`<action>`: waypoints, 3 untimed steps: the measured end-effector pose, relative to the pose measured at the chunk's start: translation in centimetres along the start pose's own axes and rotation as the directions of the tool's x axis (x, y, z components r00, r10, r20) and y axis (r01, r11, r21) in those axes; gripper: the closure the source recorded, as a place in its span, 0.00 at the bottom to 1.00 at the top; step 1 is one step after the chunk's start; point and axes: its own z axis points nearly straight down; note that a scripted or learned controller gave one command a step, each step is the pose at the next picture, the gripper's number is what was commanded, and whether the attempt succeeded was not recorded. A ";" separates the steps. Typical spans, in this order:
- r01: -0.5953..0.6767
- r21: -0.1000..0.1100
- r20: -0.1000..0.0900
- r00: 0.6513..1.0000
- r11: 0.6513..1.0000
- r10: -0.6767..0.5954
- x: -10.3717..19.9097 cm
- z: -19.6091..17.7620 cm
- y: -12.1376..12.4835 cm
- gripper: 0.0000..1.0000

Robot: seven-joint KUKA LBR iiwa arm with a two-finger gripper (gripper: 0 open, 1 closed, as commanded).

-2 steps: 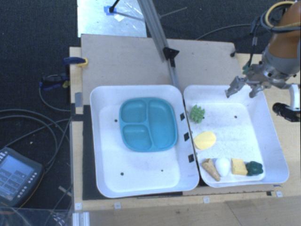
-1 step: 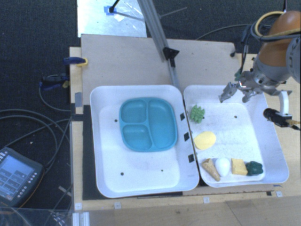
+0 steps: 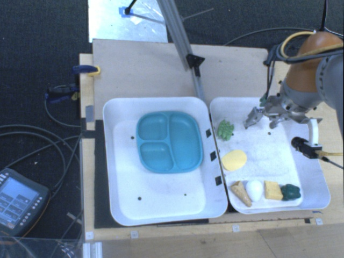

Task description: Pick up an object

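Note:
My gripper [image 3: 263, 121] hangs over the back of the right bin [image 3: 309, 198], open, with nothing between its fingers. A green broccoli-like piece [image 3: 225, 129] lies just to its left, near the bin's left wall. In front of that lies a flat yellow round piece [image 3: 235, 159]. Along the front of the bin a row holds a tan cone [image 3: 241, 193], a white egg [image 3: 254, 189], a yellow block [image 3: 272, 190] and a dark green piece [image 3: 291, 191].
The left bin [image 3: 123, 198] holds a blue divided plate [image 3: 169, 142]. A grey pole [image 3: 177, 31] slants over the bench behind the bins. Clamps [image 3: 86, 70] sit at the bench's left edge. The middle of the right bin's floor is bare.

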 end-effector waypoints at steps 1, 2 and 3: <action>0.000 -0.009 0.001 1.000 1.000 0.000 0.0 -1.5 0.2 1.00; -0.001 -0.011 0.002 1.000 1.000 0.001 -0.4 -6.6 -0.5 1.00; 0.003 -0.012 0.002 1.000 1.000 -0.003 -0.4 -11.1 -0.4 1.00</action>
